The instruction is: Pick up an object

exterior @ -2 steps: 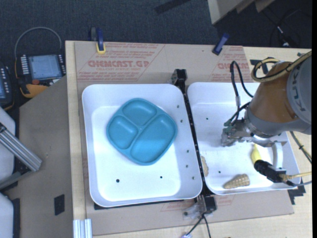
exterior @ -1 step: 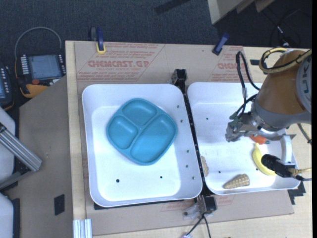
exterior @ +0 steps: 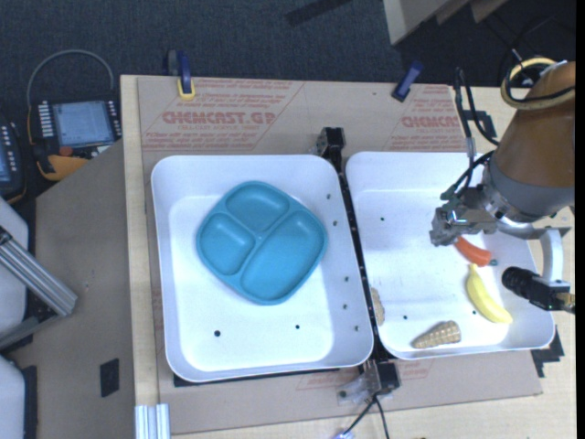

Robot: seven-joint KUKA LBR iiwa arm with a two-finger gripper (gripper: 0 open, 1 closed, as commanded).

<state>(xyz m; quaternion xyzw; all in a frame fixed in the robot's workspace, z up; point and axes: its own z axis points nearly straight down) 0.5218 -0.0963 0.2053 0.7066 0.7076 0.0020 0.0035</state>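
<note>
Bench (exterior: 137, 199): board-topped, bearing two shallow white bins side by side, held by clamps at the far edge.

Left bin (exterior: 183, 337): one item, a blue divided plate (exterior: 262, 241), lying flat near the middle, three compartments up, nothing seen in them. It sits well apart from the arm, so it looks like no target at present.

Right bin (exterior: 393, 245): three loose items, all toward the near right corner.
- Carrot (exterior: 475, 251), orange, small, partly covered by the tool; it lies directly under or just beside the tip. Whether they touch cannot be told.
- Banana (exterior: 487, 298), yellow, just beside the carrot on its near side, lying roughly along the bin's right wall.
- Cone (exterior: 437, 336), tan and ridged, a shell or similar, by the near wall, apart from the banana.

A small tan object (exterior: 376, 305) rests on the divide between the bins; too small to name.

Tool (exterior: 457, 227): low over the right bin above the carrot, arm entering from the right. Whether it is released or clenched cannot be told; nothing is visibly gripped.

Judgement: the low placement over the carrot suggests the carrot is the chosen object, with the pick still undone, since all items lie on bin floors.
</note>
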